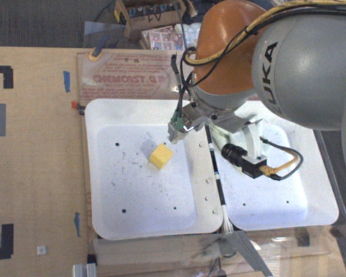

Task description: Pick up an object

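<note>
On the bench we list two shallow white plastic bins side by side: the left bin [104,212] and the right bin [311,206], meeting along a central rim.

Item 1: small yellow cube-like block [160,156]. We find it lying on the floor of the left bin, in the upper right part of that floor, slightly turned so one corner points downward in the view. A faint grey shadow sits just beside it to the upper left.

Item 2: two-finger gripper [176,133] on the grey arm with the orange band [230,45]. We see its tip over the left bin near the central rim, just above and to the right of the yellow block, close to it. We cannot tell whether it touches the block, nor can we tell how the tip is set, since the wrist hides it. Nothing shows clasped in it.

Item 3: black cylindrical fitting with an orange cable [245,159], hanging from the wrist over the right bin.

Item 4: pale wooden board [34,154] left of the bins, with blue tape marks [66,81].
</note>
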Robot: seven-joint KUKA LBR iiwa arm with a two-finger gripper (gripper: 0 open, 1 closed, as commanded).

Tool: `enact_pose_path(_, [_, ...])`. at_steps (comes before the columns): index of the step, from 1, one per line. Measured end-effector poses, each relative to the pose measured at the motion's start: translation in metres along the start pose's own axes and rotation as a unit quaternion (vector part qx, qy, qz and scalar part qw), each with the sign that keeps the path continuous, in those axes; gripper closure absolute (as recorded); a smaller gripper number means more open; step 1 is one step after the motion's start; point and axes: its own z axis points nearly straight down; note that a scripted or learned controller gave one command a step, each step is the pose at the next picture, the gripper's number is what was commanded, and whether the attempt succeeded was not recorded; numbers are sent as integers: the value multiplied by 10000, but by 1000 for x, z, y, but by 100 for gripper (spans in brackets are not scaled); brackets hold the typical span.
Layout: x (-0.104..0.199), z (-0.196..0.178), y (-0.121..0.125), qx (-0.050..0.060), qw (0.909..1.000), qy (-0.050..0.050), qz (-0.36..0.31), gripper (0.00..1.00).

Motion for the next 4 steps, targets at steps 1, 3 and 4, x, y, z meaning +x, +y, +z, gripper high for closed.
enact_pose_path(1, [26,-26,16,-34,9823,-16,-1871,100])
enact_pose_path(3, [14,180,8,-77,9017,-48,-4322,100])
enact_pose_path(4, [62,163,-31,-12,8766,1,-4812,100])
